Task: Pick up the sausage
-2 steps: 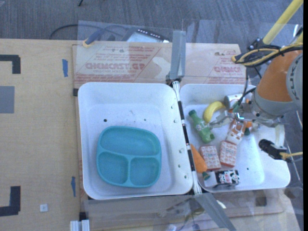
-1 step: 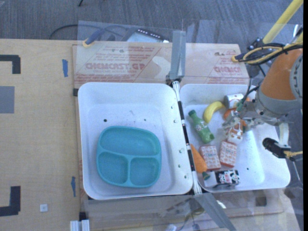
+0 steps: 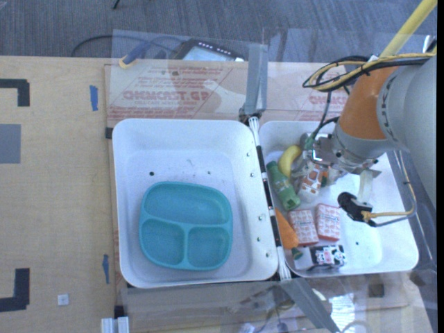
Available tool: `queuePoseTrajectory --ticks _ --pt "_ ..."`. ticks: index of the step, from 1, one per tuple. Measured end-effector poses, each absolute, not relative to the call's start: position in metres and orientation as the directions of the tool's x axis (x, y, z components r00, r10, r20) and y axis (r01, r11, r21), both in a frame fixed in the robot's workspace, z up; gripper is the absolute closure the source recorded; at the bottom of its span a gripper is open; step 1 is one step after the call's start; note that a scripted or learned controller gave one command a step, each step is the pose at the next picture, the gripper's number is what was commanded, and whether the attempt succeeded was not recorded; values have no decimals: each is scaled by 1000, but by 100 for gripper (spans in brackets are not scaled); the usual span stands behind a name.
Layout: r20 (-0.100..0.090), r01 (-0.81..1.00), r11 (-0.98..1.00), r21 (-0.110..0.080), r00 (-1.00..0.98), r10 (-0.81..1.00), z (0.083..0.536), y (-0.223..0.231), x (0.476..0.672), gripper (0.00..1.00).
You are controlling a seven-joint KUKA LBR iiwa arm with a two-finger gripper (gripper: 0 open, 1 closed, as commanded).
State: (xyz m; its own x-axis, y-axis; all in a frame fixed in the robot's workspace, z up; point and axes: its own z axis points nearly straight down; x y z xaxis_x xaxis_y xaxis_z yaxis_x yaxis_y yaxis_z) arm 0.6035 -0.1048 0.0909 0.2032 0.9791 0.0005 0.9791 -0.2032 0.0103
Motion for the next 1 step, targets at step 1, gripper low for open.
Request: queuePoseTrajectory --ticks 1 --pt "0 979 -203 8 203 979 100 -105 603 100"
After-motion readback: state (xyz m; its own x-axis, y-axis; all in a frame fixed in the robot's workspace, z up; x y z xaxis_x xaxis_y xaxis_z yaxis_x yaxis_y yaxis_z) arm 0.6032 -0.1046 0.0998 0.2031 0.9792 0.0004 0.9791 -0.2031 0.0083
